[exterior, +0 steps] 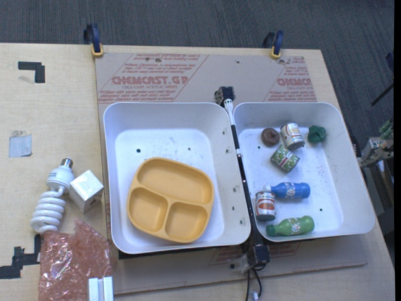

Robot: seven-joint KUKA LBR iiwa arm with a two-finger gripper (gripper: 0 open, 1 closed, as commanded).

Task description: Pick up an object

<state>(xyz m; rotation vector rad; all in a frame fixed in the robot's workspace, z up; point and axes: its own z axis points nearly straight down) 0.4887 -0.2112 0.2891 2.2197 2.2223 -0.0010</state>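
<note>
Camera view: grey carpet behind the bench, cardboard under two white bins. The right bin holds the small candidates; a yellow tray sits in the left bin. Claw state: cannot tell. Best target, by judgement, is the blue bottle, lying with clear long sides. The claw should close across its body, away from the green bottle by the wall.

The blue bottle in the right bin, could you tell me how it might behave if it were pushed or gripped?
The blue bottle lies on its side, so its rounded body would probably roll under a push across its length. It looks like smooth, glossy plastic, so it may slip in a grip. It seems a small toy, likely light. The can close by its cap end may get nudged.
</note>
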